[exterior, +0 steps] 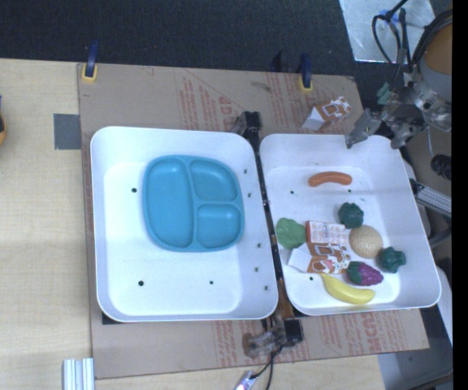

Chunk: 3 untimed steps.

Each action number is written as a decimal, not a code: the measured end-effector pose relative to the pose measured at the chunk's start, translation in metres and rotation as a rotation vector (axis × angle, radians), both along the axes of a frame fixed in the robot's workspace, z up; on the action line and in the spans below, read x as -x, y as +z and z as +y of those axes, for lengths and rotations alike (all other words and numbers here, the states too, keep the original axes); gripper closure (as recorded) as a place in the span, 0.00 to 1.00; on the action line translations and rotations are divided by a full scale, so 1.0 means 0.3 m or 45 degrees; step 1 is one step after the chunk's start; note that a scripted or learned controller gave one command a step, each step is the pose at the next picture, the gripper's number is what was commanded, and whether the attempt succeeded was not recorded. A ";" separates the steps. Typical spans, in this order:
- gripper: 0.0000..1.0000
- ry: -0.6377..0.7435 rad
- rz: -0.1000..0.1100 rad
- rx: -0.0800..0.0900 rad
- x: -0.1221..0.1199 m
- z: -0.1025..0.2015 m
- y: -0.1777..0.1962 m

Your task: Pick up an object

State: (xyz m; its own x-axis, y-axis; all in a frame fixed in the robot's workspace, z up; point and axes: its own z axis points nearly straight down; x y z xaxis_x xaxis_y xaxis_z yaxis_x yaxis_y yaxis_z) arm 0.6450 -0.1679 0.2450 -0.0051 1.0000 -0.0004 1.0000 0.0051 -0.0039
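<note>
Objects for the pick all sit in the right bin (409,210): an orange sausage (330,179) lying flat near the back, well apart from the rest; a dark green broccoli piece (350,214) mid-bin; a beige round piece (366,240) just in front of it; a second dark green piece (392,258) near the right wall; a lighter green leafy piece (290,233) by the left wall; two small red-and-white cartons (327,247) between the leafy piece and the beige one, touching or overlapping each other; a purple piece (365,274) and a yellow banana (347,291) at the front, banana just beside the purple piece. Left bin (112,218) holds a blue divided plate (192,202), three compartments, lying flat. One more small carton (329,111) lies outside the bins on the cardboard sheet (177,96) over the tabletop (23,242), behind the right bin. Gripper (372,128) is above the right bin's back right corner, away from all the pieces; nothing visible between its fingers, can't tell how far they're open.
</note>
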 end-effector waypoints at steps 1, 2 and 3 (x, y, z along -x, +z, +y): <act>0.00 -0.001 0.002 0.000 0.027 -0.028 -0.513; 0.00 -0.001 0.001 0.001 0.208 -0.149 -0.510; 0.00 0.000 -0.001 0.000 0.341 -0.146 -0.466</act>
State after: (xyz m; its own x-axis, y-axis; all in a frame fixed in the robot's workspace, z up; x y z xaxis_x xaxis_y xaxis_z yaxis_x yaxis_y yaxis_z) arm 0.5428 -0.2118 0.1051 -0.0050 1.0000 -0.0005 1.0000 0.0050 -0.0034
